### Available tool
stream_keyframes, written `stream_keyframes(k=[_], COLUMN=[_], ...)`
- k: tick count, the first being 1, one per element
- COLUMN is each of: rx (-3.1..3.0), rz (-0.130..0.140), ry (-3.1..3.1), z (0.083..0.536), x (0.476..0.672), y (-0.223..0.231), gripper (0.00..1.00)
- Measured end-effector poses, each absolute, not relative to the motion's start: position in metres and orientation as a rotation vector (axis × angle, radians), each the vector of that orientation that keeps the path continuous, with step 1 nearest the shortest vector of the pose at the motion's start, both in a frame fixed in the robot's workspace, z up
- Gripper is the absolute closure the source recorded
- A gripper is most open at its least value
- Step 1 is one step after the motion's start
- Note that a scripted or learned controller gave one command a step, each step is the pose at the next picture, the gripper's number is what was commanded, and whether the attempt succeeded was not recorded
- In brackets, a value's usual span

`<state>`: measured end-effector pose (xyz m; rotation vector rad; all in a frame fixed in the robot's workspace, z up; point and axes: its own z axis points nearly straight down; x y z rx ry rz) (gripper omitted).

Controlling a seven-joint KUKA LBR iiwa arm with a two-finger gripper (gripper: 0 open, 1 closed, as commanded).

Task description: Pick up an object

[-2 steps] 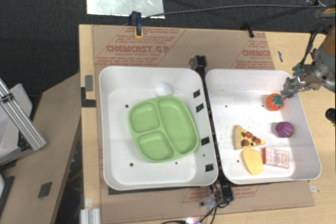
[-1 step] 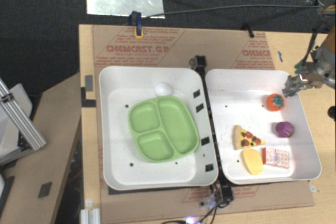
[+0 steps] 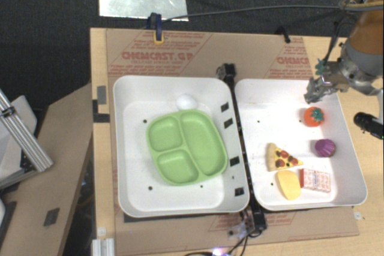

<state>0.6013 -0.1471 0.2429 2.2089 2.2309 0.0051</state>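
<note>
1. The left bin [image 3: 129, 129] holds a green tray [image 3: 186, 147] with three wells, set at a tilt, and a pale ball [image 3: 186, 102] sits just behind it. A pick aimed here could go badly: the tray is wide and flat, so I judge two fingers would slide off its rim.
2. In the right bin [image 3: 354, 180] lie a pizza slice [image 3: 282, 158], a yellow wedge [image 3: 288, 184] touching a red-and-white packet [image 3: 316, 180], a purple piece [image 3: 324, 147] and a tomato [image 3: 312, 116].
3. The tomato (orange-red, round, green on top) lies near the bin's far right wall and is the nearest thing to the gripper [image 3: 314, 93]. Being round, it may roll or squirt aside if pinched off-centre, and the wall leaves little room.
4. The gripper hangs just behind the tomato, nothing held; open or closed, I cannot tell.
</note>
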Motion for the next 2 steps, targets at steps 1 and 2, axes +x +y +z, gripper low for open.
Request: stream_keyframes(k=[1, 2], rx=[2.212, 2.210], rz=[0.002, 0.004], ry=[2.230, 2.231], z=[0.232, 0.236], x=[0.610, 0.619], y=[-0.100, -0.039], gripper=[1.00, 1.00])
